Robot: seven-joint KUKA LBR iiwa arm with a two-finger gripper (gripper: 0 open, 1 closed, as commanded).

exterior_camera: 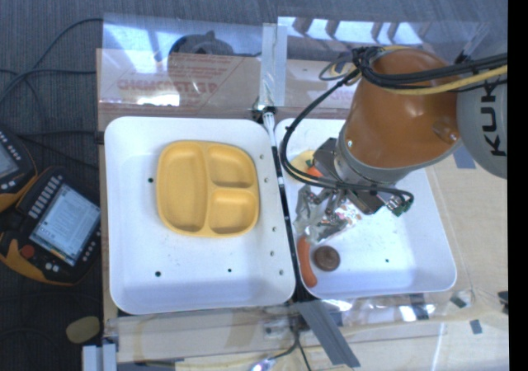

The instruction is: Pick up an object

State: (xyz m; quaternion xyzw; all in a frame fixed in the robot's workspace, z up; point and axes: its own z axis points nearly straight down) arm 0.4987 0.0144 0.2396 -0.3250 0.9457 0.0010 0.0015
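Note:
My gripper hangs low over the left part of the right bin, under the orange wrist band. Its metal fingers sit just above a round brown object. An orange carrot-like piece lies along the bin's left wall beside it. Another small orange item and something pale yellow peek out beside the wrist. Nothing is visibly held between the fingers, and their spread is too cluttered to read.
The left bin holds a yellow divided plate. A black cable loops over the divider between the bins. A teach pendant lies on the floor at the left.

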